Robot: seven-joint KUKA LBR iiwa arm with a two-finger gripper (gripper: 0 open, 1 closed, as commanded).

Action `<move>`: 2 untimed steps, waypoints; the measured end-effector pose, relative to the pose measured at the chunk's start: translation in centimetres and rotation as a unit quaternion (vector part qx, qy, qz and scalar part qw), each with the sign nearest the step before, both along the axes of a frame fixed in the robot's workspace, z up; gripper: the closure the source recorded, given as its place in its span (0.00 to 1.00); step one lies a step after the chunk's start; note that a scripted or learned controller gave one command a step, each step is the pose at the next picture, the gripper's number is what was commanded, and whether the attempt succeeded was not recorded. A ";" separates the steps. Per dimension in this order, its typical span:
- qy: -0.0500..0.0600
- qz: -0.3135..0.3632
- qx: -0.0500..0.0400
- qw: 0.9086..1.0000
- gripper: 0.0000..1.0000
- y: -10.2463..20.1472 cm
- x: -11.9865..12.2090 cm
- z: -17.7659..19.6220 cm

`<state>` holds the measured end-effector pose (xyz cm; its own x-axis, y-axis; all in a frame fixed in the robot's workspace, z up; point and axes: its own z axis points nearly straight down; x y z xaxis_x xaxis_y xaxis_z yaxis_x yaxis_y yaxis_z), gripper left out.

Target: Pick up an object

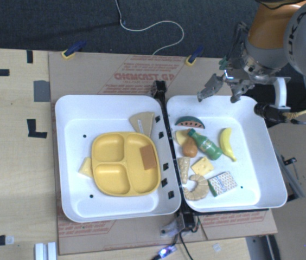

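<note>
Spread wide and grasping nothing, the pincer [221, 90] hangs over the far rim of the right bin [261, 161], its two grey fingers [207, 91] splayed apart with bare air between them, under the grey arm [283, 31] with its orange band. Nearest to it, just toward the camera and a little to the left, lies a watermelon slice [190, 123], red with a green rind, against the wall shared by the two bins. Below the pincer and closer to the camera, a green bottle [204, 145] lies tilted, touching an orange-brown piece [189, 148] on its left. A yellow banana [227, 143] lies just to the right of the bottle, almost straight down from the pincer, apart from it. Farther toward the camera sit a pale yellow cheese wedge [202, 167], a small printed box [221, 183] and a tan biscuit-like piece [196, 188], crowded together near the bin's near wall. Well away to the pincer's left, the left bin [69, 145] holds a yellow divided tray [123, 164] with a brown rectangular slab [148, 157] lying on its right compartment, a beige wedge [144, 122] beyond the tray, and a pale yellow piece [85, 168] peeking out at the tray's left edge. Both bins rest on a cardboard sheet [115, 75] on the bench.
</note>
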<state>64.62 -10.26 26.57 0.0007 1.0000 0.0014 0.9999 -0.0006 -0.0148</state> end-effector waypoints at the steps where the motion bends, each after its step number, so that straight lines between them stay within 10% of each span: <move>1: -0.007 0.001 -0.001 1.000 0.00 0.0 0.2 0.8; 2: -0.005 0.001 -0.001 1.000 0.00 0.1 0.6 -5.5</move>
